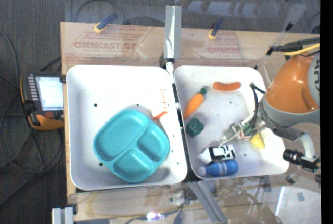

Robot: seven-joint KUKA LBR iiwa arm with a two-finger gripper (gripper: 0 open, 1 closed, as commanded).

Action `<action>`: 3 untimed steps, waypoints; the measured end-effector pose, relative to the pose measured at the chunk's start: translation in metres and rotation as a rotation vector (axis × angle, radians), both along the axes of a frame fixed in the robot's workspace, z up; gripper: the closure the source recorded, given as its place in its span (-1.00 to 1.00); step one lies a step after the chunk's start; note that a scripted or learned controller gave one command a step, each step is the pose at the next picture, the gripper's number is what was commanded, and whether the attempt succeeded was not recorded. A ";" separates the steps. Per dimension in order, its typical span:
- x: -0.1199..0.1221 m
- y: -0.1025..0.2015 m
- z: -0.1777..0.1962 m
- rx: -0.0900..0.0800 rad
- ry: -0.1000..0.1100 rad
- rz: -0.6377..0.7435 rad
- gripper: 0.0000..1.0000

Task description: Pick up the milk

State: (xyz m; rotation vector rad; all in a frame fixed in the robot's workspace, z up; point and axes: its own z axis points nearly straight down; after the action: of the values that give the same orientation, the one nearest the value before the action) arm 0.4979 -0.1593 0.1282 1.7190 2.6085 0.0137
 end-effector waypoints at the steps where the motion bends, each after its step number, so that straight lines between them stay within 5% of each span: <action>1: -0.014 0.050 0.077 0.003 0.021 -0.101 -1.00; 2: -0.006 0.018 0.001 -0.003 -0.007 -0.012 -1.00; 3: 0.014 0.023 0.054 0.001 0.020 0.037 -1.00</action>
State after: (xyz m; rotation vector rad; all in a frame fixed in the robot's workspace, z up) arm 0.5117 -0.1363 0.1821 1.6806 2.6546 -0.0019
